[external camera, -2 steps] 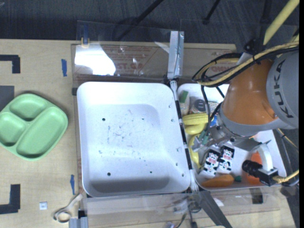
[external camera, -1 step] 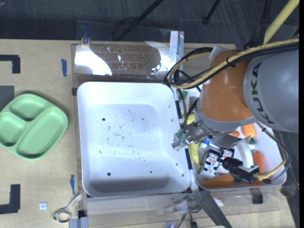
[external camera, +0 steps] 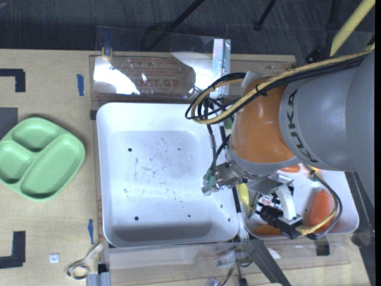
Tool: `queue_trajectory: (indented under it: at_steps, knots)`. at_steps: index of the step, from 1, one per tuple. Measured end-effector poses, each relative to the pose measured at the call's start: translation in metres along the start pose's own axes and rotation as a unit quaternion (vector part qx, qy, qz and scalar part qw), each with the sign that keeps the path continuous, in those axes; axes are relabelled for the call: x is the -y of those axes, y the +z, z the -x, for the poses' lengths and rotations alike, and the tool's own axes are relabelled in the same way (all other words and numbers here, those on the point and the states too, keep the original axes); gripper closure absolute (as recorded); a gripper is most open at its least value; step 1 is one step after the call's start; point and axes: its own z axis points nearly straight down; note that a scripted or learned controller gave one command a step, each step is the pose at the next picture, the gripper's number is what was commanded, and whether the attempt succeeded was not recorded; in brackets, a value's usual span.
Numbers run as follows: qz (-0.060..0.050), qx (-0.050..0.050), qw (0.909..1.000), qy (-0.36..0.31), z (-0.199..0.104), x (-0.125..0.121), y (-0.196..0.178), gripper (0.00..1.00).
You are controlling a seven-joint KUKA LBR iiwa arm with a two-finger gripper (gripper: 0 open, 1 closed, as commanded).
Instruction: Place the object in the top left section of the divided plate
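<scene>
One pale green divided plate (external camera: pixel 40 158), three compartments, on the bench (external camera: pixel 53 64).

One fixed camera looks down on my bench (external camera: pixel 53 219) at a slant, close enough that the white bin (external camera: pixel 161 165) sits mid-frame and my arm (external camera: pixel 309 118) crowds the right.

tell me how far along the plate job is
Nothing looks done yet: the green divided plate sits on the bench left of the bins with all its sections bare. In hand: the arm is bent low over the right bin, among orange and yellow items there; whether it has picked anything up cannot be seen. Left: secure an object, carry it across the left bin, and set it in the plate's top left section.
</scene>
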Motion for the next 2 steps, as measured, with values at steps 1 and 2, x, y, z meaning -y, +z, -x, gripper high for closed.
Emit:
queue_trajectory:
  at_steps: [1, 2]
  knots:
    - [0.0, 0.0, 1.0, 0.0, 0.0, 0.0, 0.0, 0.0]
    - [0.002, 0.0, 0.9927, -0.121, -0.044, -0.017, 0.092, 0.0]
